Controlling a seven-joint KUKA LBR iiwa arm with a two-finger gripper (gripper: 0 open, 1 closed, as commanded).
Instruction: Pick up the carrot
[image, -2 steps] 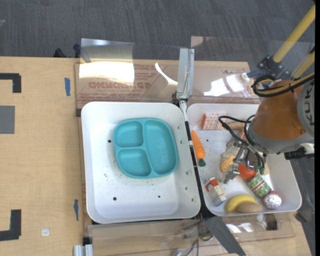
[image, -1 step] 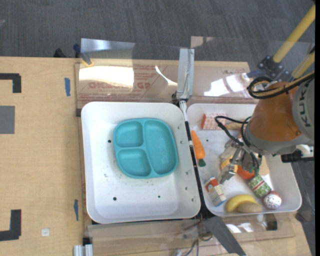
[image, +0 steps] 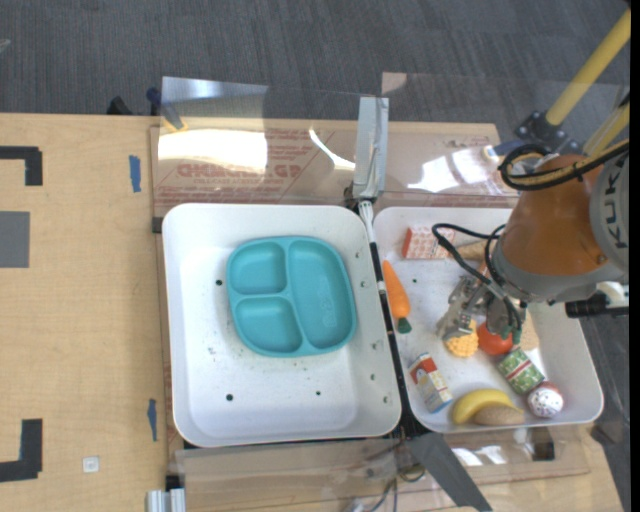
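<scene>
Lying against the left wall of the right bin, the carrot points lengthwise along that wall, green tip toward the near end. It looks like a light, stiff plastic toy with a smooth, likely slippery skin, so a pinch across its thick orange middle seems safest. The claw hangs mid-bin, well right of the carrot, above a yellow corn piece; whether it is spread or closed, I cannot tell.
</scene>
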